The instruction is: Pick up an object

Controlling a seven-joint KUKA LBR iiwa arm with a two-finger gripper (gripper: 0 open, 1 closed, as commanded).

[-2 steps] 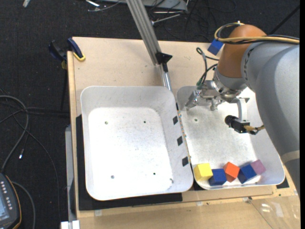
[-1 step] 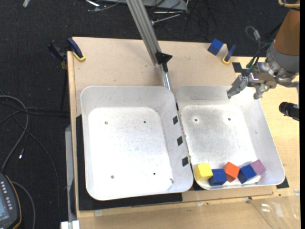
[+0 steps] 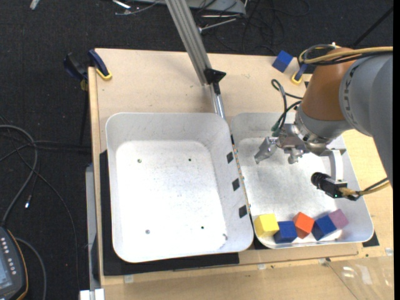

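Arm (image 3: 350, 86) enters from the right, grey link with the orange band (image 3: 325, 92) angled down over the right bin (image 3: 262, 136). Wrist sits above the bin's upper half. Gripper (image 3: 278, 153) hangs over bare bin floor, fingers pointing down and toward the left; two fingers (image 3: 265, 151) appear spread apart with nothing between them, so the claw reads as open and not holding anything. A black cylindrical part with a small green light (image 3: 326, 183) sticks out below the wrist, cables (image 3: 284, 102) looping around the wrist.

Pickable objects all sit in a row along the near edge of the right bin, well apart from the gripper: yellow cube (image 3: 266, 224), blue cube (image 3: 286, 231) just beside it, orange cube (image 3: 304, 224), second blue cube (image 3: 324, 227), pale purple cube (image 3: 338, 218) at the right end. They look touching or nearly touching one another and sit close against the bin wall.

Left bin (image 3: 125, 130) is next to the right one, rims overlapping at the centre. Another blue cube (image 3: 283, 60) lies on the wooden bench (image 3: 150, 80) outside the bins, near the far right corner. A metal pole (image 3: 187, 30) runs diagonally from the top down to the junction of the bins. A blue-yellow clamp (image 3: 94, 64) grips the bench's far left corner.
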